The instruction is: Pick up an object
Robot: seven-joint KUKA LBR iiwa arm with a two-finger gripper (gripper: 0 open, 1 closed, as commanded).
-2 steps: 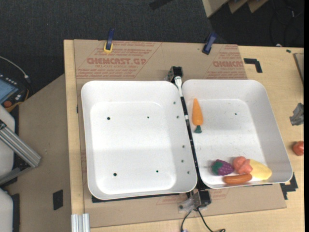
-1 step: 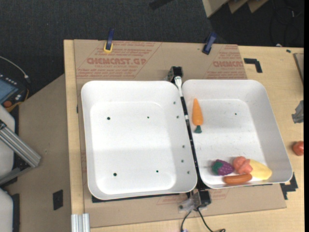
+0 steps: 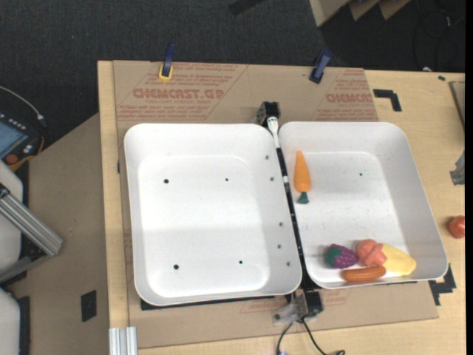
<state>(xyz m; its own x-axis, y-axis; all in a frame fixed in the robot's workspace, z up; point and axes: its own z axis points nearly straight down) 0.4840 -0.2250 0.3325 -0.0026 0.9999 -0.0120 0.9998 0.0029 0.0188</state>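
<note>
Whether the jaws are apart or together cannot be told, so places are given by the view, near edge first.

At the near edge a black clip is seen at the seam between the two bins, with a cable trailing from it.

The right bin holds all the toy food. In its near corner four pieces are bunched together:
- a red sausage, lying flat, nearest the rim
- a purple grape bunch, just left of and behind the sausage
- an orange-pink piece, touching the grapes' right side; kind not made out
- a yellow piece, touching the orange-pink piece, tight against the bin's rise

Farther back in the same bin, close to the left wall, a carrot is laid lengthwise with its green top toward the near side, well apart from the bunch.

The left bin is seen beside it, walls touching, with small dark dots on its floor.

Outside the bins, an orange-red object is cut by the right edge, resting on the surface.

At the far seam a second black clip is seen. Beyond it, two blue clamps grip the printed cardboard sheet under the bins.
</note>
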